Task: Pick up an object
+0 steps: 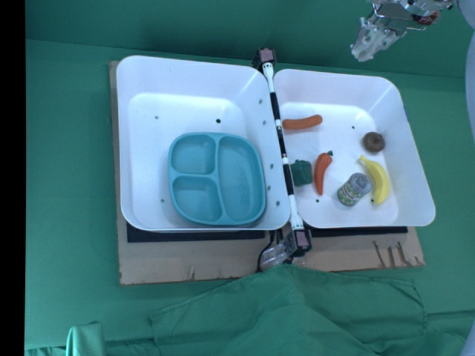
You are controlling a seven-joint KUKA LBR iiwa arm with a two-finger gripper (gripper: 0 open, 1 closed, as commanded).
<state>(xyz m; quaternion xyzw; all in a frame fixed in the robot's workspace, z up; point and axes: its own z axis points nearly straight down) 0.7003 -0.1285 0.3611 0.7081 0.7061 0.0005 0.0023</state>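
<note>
The small can [354, 190] carries a printed label, too small to read. It lies tilted in the right bin [415, 199], just beside a smooth yellow banana [375, 178]. Nearby are a glossy orange carrot [322, 170], a dark green pepper [300, 171], a sausage-shaped hot dog [302, 122] and a round brown doughnut [373, 142] (all plastic-looking). The left bin [141, 95] holds a teal three-compartment plate [217, 178]. The end effector [369, 44] hangs above the green surface [67, 162], beyond the right bin's far edge; whether it is wide or narrow, I cannot tell.

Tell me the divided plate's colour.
Teal blue plate, in the left bin; camera view.
</note>
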